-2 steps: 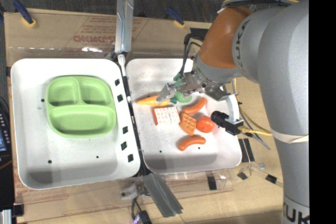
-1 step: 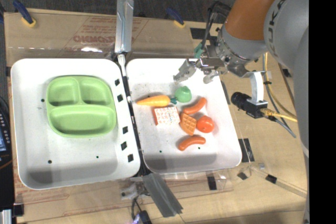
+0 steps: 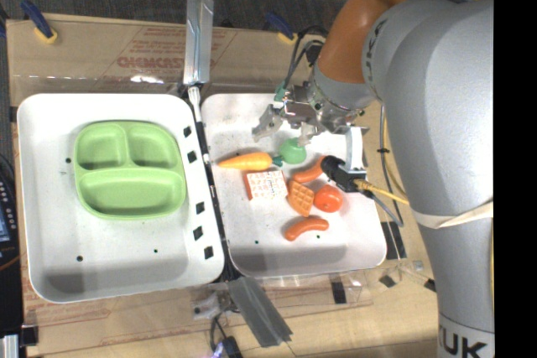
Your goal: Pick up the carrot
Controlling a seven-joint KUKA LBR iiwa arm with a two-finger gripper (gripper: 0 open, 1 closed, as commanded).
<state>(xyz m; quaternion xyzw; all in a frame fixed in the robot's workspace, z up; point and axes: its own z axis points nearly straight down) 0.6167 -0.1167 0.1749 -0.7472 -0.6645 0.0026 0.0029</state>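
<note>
Carrot [image 3: 245, 161] unmarked; arm base [image 3: 466, 345] reads "KU".

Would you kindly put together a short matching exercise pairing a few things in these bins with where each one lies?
Things:
1. carrot
2. green divided plate
3. tomato
4. gripper

Places:
A. in the left bin
B. above the right bin's far part
C. right bin, near the divider between the bins
D. right bin, towards its right side, beside the waffle

Pairs: 1-C, 2-A, 3-D, 4-B
</note>
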